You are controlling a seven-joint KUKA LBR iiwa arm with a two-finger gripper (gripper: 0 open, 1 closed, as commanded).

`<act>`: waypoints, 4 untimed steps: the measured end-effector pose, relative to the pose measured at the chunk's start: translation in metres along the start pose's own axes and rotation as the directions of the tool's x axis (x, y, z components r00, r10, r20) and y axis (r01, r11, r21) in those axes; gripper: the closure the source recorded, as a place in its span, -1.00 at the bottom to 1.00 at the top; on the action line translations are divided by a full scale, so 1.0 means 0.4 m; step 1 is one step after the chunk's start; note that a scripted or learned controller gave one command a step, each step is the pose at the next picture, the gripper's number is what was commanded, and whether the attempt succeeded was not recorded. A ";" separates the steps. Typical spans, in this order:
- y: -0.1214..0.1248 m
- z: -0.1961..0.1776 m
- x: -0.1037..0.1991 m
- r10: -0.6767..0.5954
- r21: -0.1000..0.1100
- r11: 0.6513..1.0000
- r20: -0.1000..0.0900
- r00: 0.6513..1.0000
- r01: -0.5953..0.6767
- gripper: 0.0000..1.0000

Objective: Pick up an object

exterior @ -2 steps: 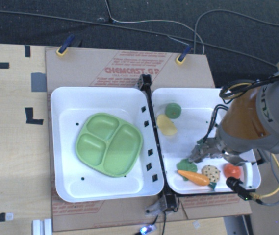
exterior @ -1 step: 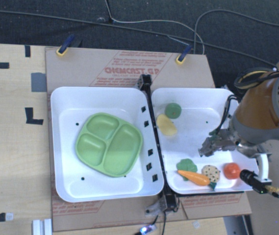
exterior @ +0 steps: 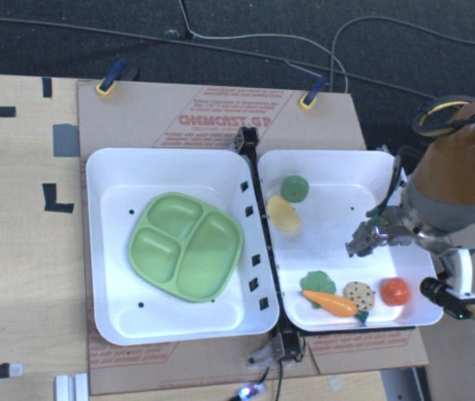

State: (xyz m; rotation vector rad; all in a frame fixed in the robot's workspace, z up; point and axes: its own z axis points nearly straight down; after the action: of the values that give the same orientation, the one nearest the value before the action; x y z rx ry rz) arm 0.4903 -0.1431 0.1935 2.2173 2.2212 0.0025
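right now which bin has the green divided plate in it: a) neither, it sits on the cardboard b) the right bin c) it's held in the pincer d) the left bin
d, the green divided plate lies flat in the left bin, while the right bin holds the small food items such as the carrot and the tomato.

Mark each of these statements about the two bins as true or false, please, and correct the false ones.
1. The green divided plastic plate lies in the left white bin. True.
2. The orange toy carrot lies in the left bin. False: it is in the right white bin.
3. The gripper hangs over the right bin. True.
4. The small red round toy sits on the plate. False: it is near the right bin's front right corner.
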 end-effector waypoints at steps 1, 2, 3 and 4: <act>0.003 -0.124 0.000 0.000 -0.001 1.000 0.001 1.000 0.000 1.00; 0.063 -0.125 0.114 -0.005 0.004 1.000 -0.002 1.000 0.005 1.00; 0.089 -0.089 0.242 -0.004 0.006 1.000 -0.002 1.000 0.004 1.00; 0.133 -0.063 0.357 -0.004 0.006 1.000 -0.002 1.000 0.004 1.00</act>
State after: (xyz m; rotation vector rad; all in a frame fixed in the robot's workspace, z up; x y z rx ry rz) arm 0.5433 -0.0001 0.2186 2.2165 2.2296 -0.0019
